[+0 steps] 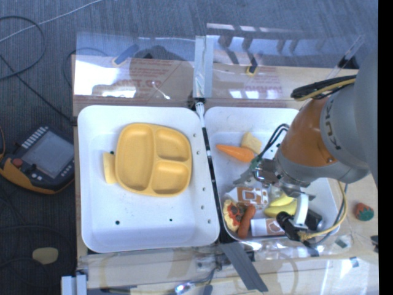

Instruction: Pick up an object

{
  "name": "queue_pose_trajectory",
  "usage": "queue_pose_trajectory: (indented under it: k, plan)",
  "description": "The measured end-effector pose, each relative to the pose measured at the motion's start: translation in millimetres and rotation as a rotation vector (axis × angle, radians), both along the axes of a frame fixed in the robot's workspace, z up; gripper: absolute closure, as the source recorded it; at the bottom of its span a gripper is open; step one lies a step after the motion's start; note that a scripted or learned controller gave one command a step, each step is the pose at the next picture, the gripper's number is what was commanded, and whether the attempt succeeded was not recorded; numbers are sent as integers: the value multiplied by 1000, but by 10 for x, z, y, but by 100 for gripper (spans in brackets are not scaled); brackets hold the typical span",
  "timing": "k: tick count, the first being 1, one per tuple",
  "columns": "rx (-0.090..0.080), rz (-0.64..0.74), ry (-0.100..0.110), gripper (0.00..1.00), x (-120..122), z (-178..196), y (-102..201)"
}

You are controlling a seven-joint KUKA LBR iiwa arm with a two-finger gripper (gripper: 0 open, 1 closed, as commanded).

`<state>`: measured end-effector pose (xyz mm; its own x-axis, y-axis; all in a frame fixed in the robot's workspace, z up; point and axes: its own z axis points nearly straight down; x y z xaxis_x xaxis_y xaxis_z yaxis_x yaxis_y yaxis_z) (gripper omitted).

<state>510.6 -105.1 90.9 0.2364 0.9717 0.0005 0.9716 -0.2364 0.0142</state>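
Bright light glares off the clear panels (156, 72); the picture is slightly soft.

The arm (362, 128) reaches in from the right, its wrist (307, 143) angled down-left; the gripper (258, 174) seems low, partly hidden.

A yellow divided plate (152, 158) is lying flat in the left bin (98, 226) — in the right bin (228, 123), an orange carrot (235, 153) is lying slantwise, a red sausage (246, 220) resting against a pizza slice (233, 211) nearer the front.
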Motion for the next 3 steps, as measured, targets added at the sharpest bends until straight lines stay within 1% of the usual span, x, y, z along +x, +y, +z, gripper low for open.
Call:
queue_pose_trajectory:
  k: [1,2,3]
  plan:
    - [-2,4,0,0,830,-9,23]
    - [0,4,3,100,828,85,26]
    - [1,76,17,100,975,920,499]
